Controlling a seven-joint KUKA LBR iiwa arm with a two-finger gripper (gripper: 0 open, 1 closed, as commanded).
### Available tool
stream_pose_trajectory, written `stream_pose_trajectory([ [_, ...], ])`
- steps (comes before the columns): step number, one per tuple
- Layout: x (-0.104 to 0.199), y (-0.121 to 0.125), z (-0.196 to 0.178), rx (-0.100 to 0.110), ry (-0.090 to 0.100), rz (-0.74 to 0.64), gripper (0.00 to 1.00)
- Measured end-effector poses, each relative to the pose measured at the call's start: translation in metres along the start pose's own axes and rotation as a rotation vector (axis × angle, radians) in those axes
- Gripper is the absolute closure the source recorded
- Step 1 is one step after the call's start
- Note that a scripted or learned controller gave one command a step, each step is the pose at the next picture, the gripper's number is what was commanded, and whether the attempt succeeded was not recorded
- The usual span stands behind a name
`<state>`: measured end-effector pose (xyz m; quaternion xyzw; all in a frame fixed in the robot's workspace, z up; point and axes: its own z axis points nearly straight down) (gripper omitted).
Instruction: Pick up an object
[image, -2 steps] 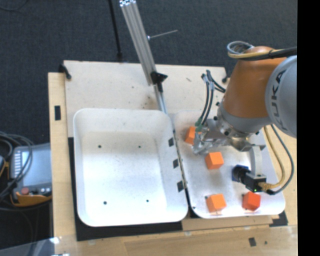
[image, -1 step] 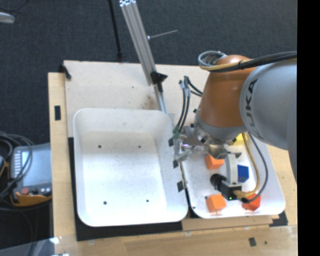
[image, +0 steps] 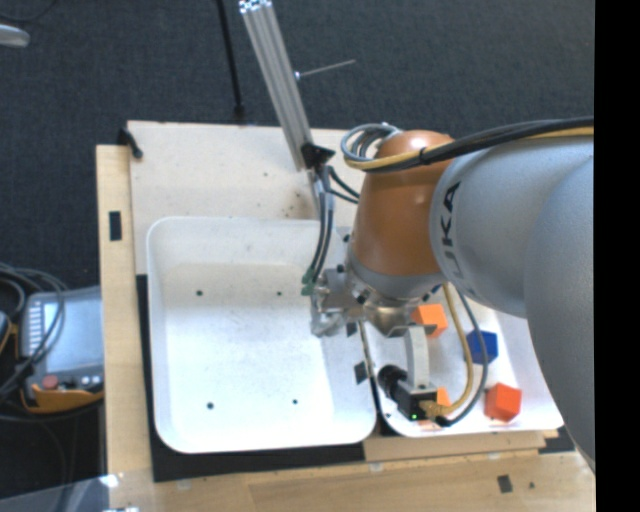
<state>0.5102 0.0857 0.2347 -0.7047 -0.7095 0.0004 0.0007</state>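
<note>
Two white bins side by side: left bin (image: 230, 350), right bin (image: 535, 385), the latter mostly under my arm (image: 500, 230). My pincer (image: 335, 312) hangs over the divide btw them; can't tell if it's released or clenched. Candidates lie in the right bin: orange-red block (image: 503, 401), blue block (image: 482, 346), orange block (image: 432, 318). Step, prob.: approach. Next: shift over one block, drop, clamp.

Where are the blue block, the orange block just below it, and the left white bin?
blue block (image: 482, 346), camera view, on its top face.
orange block (image: 503, 402), camera view, on the middle of its visible side.
left bin (image: 250, 330), camera view, on its bare floor.
</note>
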Motion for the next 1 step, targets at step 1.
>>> stream_pose_trajectory([
  [1, -0.0019, 0.0005, -0.0007, -0.002, 0.001, 0.006, 0.0],
])
